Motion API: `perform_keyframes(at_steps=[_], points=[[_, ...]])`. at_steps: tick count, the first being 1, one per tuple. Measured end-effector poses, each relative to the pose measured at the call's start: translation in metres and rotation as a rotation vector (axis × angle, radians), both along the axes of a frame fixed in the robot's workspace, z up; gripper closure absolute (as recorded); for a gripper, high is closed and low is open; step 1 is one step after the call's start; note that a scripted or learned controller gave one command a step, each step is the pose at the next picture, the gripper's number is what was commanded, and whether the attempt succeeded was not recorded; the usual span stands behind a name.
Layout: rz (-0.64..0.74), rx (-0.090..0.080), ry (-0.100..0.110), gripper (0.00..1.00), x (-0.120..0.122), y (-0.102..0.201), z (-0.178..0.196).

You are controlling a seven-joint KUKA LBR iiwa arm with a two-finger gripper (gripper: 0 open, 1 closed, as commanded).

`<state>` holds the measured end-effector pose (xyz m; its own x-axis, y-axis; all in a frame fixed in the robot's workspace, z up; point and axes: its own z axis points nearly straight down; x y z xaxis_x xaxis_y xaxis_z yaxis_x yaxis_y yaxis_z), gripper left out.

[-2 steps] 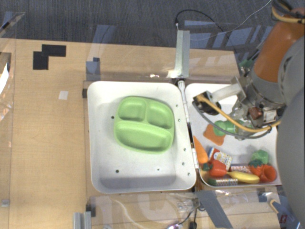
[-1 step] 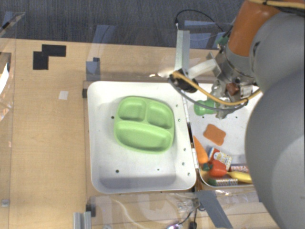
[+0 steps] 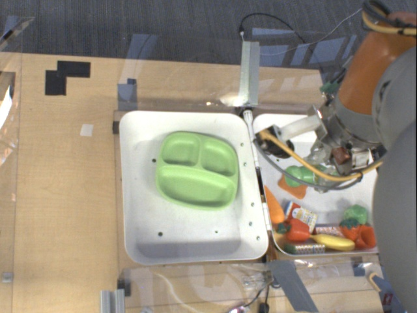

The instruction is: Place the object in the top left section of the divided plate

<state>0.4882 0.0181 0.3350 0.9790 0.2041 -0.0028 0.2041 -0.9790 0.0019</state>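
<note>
On the bench [image 3: 58, 194] two white bins sit side by side. No brand or readable writing shows anywhere; a small white-and-red packet [image 3: 305, 216] in the right bin [image 3: 365, 191] carries print too small to make out.

Centred in the left bin [image 3: 140, 233] lies the green divided plate [image 3: 197, 169], with two small sections along its far side and one long section nearer the camera. Its top left section [image 3: 180, 150] holds nothing.

Over the right bin hangs the gripper [image 3: 324, 165], wrapped in yellow and black cables that cover most of it, so whether it is apart or together cannot be told. A green rounded object [image 3: 301, 174] with an orange piece [image 3: 292, 186] under it lies right at the gripper's tip; contact is hard to judge.

Along that bin's near edge lie a carrot [image 3: 276, 211], a red toy [image 3: 297, 230], a yellow banana [image 3: 333, 242], and a green-topped item [image 3: 356, 215], partly cut off by the arm [image 3: 391, 135].
</note>
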Motion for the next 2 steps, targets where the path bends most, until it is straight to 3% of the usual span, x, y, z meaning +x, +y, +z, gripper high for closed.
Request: perform_keyframes(at_steps=[1, 2], points=[[-0.001, 0.000, -0.001, 1.00, 0.000, 0.055, -0.026], [0.023, 0.000, 0.000, 1.00, 0.000, 0.034, -0.053]])
